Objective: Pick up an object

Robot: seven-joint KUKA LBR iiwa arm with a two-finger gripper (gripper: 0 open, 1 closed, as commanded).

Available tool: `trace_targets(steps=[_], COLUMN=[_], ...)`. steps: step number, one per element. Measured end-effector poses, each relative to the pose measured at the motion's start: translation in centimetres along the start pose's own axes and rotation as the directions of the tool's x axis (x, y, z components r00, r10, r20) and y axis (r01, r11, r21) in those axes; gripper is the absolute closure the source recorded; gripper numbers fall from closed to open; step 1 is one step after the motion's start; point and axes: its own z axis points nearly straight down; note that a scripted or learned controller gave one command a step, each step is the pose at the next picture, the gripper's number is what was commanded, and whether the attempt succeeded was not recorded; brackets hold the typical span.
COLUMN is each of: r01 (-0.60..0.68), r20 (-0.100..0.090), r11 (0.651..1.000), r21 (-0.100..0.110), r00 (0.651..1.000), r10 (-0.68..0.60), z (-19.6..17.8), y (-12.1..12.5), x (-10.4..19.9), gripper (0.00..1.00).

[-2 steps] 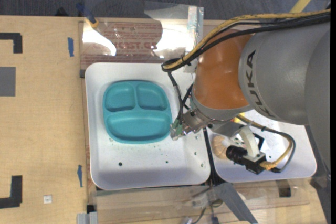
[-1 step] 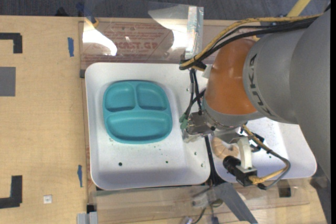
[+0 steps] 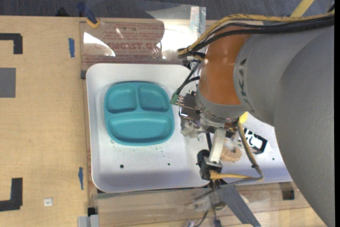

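Arm (image 3: 297,93): broad grey link fills the side to the right of the teal plate (image 3: 139,113), closest to the lens; it reaches in from that side and bends downward at the wrist
Orange band (image 3: 223,74): sits on the arm just above the wrist, right of the plate's upper compartments; dark cables run along its top
Gripper (image 3: 207,127): points down at the bins, just beside the plate's right rim and apart from it; whether it is spread or pressed together cannot be told, since the wrist hides it; nothing is seen held
Teal plate: three compartments, two small above and one large below; lies flat in the left bin (image 3: 101,157), toward that bin's upper middle; untouched
Pale object (image 3: 232,154): small and tan, in the right bin (image 3: 268,165), right of the plate and below the gripper; partly hidden by the wrist
Black-and-white item (image 3: 256,142): lies in the right bin, farther right of the plate than the pale object; half covered by the arm
Dark specks (image 3: 121,166): scattered on the left bin's floor, below the plate
Bench (image 3: 37,114): bare wood, left of the plate; blue tape marks (image 3: 71,48) stand near the bin's edge
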Motion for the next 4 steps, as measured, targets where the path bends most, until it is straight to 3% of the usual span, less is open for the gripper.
trace_targets(steps=[1,2,3,4], r01=[-0.37,-0.76,-0.871,-0.656], r20=[0.005,0.001,-0.001,0.0], r11=[0.929,0.65,0.491,0.754], r21=[0.005,0.0,0.0,0.001], r00=[0.929,0.65,0.491,0.754], r10=[0.37,0.76,0.871,0.656], z=[5.1,5.9,3.3,-3.9], y=[-1.8,-2.4,-3.2,-2.6], x=[5.2,7.3,9.9,8.2], gripper=[1.0,1.0,1.0,1.0])
